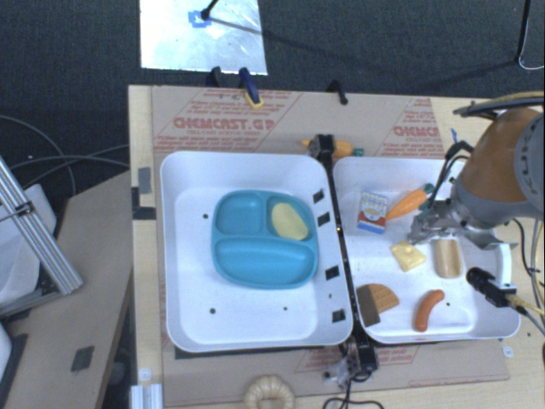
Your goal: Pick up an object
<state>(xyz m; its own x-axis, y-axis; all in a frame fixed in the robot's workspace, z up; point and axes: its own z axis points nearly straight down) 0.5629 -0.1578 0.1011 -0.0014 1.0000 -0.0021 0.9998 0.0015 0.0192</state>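
The counter (281, 113) carries two shallow white bins side by side. The left bin (183, 254) holds a blue divided plate (255, 258) near its middle, with a pale yellow oval piece (289, 221) lying in the plate's upper right compartment. Bare white floor rings the plate on all sides, widest toward the left wall and the near wall.

The right bin (383, 177) is more crowded. A small carton (372, 210) lies near its far left part, with a carrot (406, 202) just beside it to the right, slanting up toward the far wall. A yellow cheese wedge (409, 256) sits about mid-bin, and a tan bread roll (446, 257) lies just beside it to the right. Against the near left corner, close to the wall shared with the left bin, rests a brown slice (378, 299); a sausage (427, 309) lies tilted near the near wall, well apart from the slice. Open floor shows between the carton and the slice, and between the sausage and the right wall.

The arm reaches in over the bin's right edge. Its gripper (426, 231) hangs low just above the cheese wedge and the roll's far end, below the carrot's tip. I cannot tell how wide the fingers stand, nor whether anything is between them. A yellow-orange object (341, 148) lies outside the bins, at the far end of the shared wall.
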